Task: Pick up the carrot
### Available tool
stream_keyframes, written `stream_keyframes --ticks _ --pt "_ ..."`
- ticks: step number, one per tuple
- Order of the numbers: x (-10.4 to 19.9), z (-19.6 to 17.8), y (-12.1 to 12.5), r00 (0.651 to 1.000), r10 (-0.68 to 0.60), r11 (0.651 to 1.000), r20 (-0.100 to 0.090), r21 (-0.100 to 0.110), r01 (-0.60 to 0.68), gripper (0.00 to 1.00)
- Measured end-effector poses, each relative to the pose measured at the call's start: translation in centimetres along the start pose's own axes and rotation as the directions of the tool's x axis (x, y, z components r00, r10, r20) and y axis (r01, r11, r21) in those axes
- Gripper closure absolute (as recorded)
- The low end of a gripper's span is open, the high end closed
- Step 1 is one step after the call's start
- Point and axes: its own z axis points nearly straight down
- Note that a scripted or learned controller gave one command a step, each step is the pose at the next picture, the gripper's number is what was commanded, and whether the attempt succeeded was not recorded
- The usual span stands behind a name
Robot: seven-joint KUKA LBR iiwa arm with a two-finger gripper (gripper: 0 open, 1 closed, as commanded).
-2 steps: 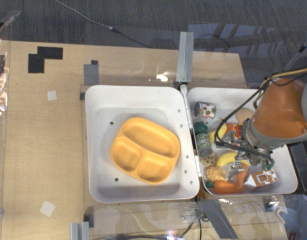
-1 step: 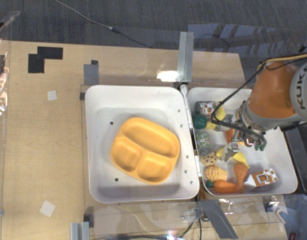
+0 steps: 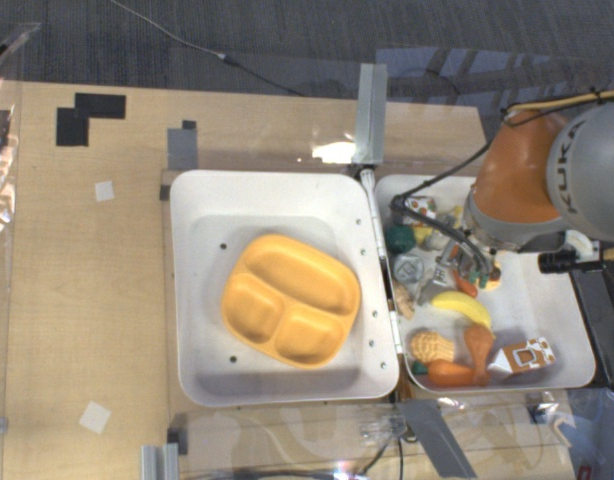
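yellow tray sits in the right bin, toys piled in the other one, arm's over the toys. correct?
Not quite. The camera view shows the yellow tray in the left bin, not the right. The toys, including the carrot and banana, are piled in the right bin, and the arm is over that bin.

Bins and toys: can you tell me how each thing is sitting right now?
Yellow plate: lying flat in the left bin, nothing on it.
Carrot: lying on its side at the right bin's front edge, not picked up.
Banana: lying flat, curved, in the right bin.
End effector: low over the toy pile, above the banana.
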Motion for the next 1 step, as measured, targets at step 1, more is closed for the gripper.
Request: stream_keyframes --ticks 1 --pt "-5.21 -7.86 -3.33 0.971 0.238 0.971 0.002 0.002 -0.238 0.0"
